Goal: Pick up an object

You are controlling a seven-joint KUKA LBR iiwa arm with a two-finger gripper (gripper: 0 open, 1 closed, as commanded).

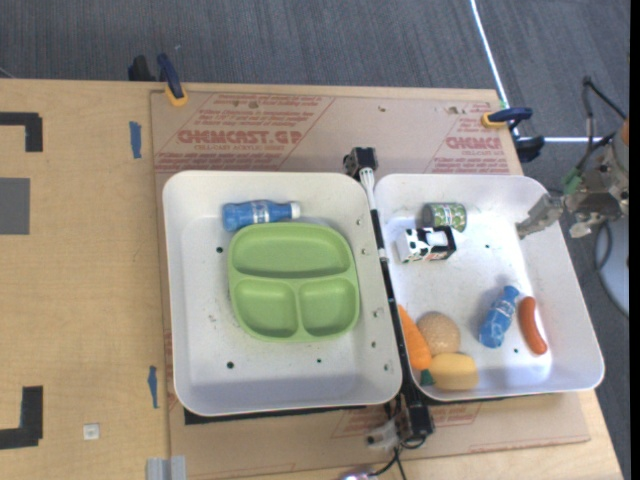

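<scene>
The right bin (570, 278) holds a green can (443, 215), a black-and-white toy (430, 245), a blue bottle (498, 318), a red sausage (533, 326), an orange carrot (413, 336), a tan round object (438, 332) and a yellow lemon (453, 371). My gripper (553, 227) hangs over that bin's upper right corner. It is open, with its two fingers spread apart and nothing between them. It is well apart from every object; the can is the nearest, to its left.
The left bin (190, 268) holds a green divided plate (294, 280) and a small blue bottle (258, 213) lying behind it. Both bins sit on a cardboard sheet (300, 133) held by clamps (505, 118). A white cable (480, 28) runs across the floor behind.
</scene>
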